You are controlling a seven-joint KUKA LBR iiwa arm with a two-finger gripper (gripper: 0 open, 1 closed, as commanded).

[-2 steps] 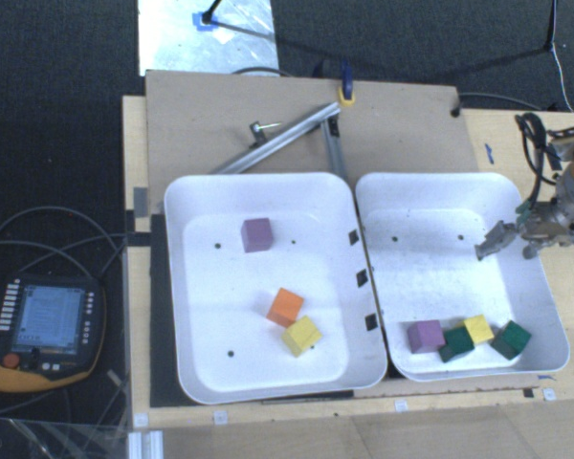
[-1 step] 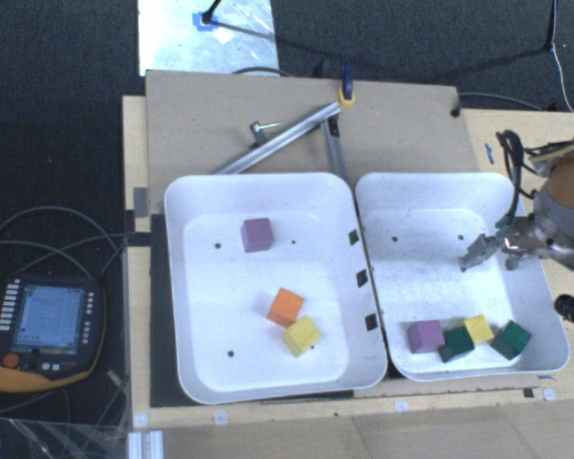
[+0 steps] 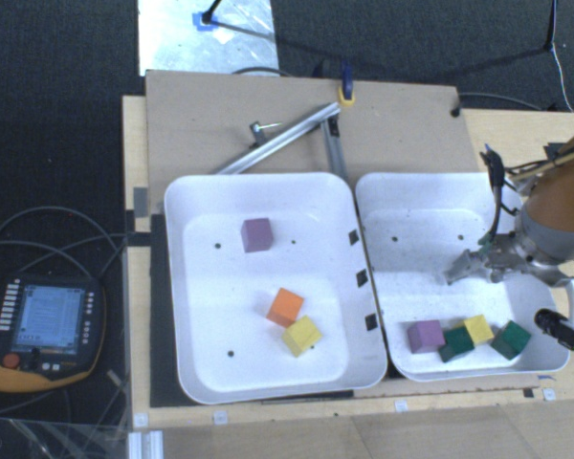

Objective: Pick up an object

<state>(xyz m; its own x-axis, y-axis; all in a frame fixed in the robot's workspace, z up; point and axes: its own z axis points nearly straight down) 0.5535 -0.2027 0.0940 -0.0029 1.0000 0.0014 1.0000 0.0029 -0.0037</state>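
Over the right bin, the gripper hangs above bare floor, its grip hard to judge from this angle, nothing visibly held. Near the front wall sit a purple block, two green blocks and a yellow block.

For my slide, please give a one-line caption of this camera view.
The gripper hovers in the right bin above four blocks; the left bin holds three blocks.

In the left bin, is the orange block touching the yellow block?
Touching. The camera view shows the orange block and the yellow block in the left bin meeting at a corner, with no white floor visible between them there.
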